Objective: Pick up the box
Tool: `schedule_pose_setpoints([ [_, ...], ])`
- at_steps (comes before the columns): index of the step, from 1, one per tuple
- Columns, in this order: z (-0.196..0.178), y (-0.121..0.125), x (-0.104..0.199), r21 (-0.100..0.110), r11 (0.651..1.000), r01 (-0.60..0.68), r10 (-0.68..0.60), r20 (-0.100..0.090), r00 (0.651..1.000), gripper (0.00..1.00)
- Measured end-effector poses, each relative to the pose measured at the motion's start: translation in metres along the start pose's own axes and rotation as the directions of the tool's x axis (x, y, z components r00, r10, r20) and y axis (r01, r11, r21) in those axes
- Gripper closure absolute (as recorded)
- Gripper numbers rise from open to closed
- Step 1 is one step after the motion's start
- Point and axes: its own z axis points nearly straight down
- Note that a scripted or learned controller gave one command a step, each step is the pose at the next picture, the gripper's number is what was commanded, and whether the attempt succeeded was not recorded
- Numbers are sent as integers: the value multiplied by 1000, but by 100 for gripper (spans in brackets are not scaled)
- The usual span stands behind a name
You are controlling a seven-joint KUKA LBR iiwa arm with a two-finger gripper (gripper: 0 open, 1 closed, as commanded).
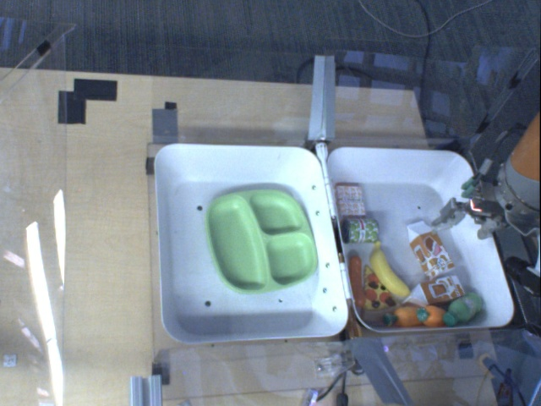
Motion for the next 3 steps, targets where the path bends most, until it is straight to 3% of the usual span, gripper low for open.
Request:
schedule_pose_setpoints([
  [1, 51, -19, -2, -32, 993, -110, 110, -1, 994, 0],
  [2, 58, -24, -1, -58, 992, -109, 109, -5, 994, 0],
  [3, 59, -31, 1, -53, 940, -337, 337, -21, 941, 0],
])
